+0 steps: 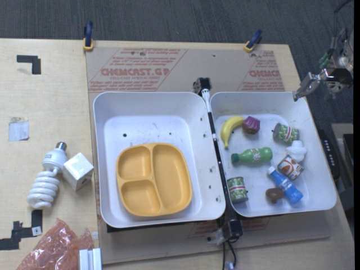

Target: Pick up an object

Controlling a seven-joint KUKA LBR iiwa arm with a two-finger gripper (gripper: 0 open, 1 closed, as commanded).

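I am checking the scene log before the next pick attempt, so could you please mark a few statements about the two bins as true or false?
1. The yellow divided plate lies in the left bin. True.
2. The banana lies in the left bin. False: it lies in the right bin.
3. The green bottle stands upright. False: it lies on its side.
4. The gripper is near the right bin's far right corner. True.
5. The light bulb lies outside both bins. True.

Dark grey carpet floor (169,10), prob. ribbed; pale wood bench (45,111) w/ brown board (140,66).
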